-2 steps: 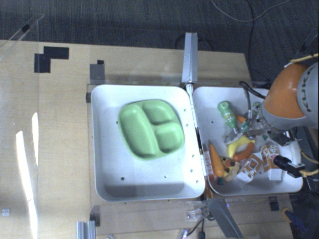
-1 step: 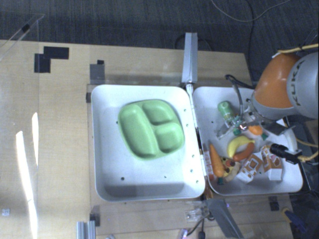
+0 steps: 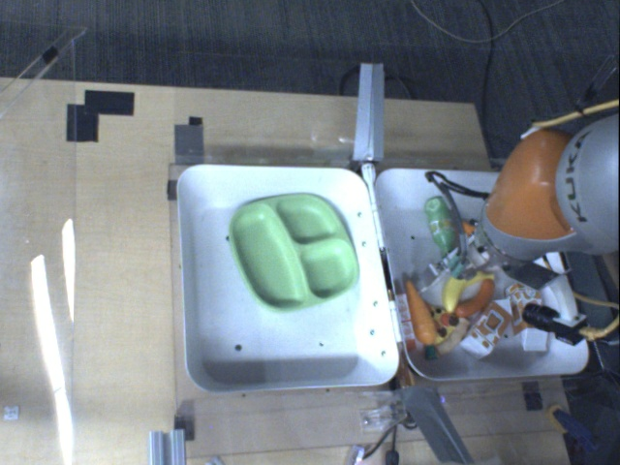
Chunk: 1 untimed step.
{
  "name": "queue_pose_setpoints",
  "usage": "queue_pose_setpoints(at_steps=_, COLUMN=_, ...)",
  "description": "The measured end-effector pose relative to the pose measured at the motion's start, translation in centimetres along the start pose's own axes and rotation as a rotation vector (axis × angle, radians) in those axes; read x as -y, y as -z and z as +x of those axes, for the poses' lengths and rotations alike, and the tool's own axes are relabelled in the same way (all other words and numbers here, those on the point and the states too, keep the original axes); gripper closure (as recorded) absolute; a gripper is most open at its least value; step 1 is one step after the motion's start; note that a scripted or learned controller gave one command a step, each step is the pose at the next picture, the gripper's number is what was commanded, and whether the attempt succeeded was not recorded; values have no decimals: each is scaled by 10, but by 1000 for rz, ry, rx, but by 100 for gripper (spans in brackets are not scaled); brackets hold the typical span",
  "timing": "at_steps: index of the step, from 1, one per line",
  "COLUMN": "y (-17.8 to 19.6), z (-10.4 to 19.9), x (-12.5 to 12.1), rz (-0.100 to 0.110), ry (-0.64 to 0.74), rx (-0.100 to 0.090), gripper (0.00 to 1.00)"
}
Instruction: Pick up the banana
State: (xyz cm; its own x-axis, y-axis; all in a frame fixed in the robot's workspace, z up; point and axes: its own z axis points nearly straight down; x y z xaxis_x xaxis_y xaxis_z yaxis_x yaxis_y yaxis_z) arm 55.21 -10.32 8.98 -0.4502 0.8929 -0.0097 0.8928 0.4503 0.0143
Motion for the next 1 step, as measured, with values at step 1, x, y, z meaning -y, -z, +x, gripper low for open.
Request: queue_pose_setpoints(at_steps=1, y=11, z=0, x=-3, rz=-4, ry=1, rx=-1, gripper=100)
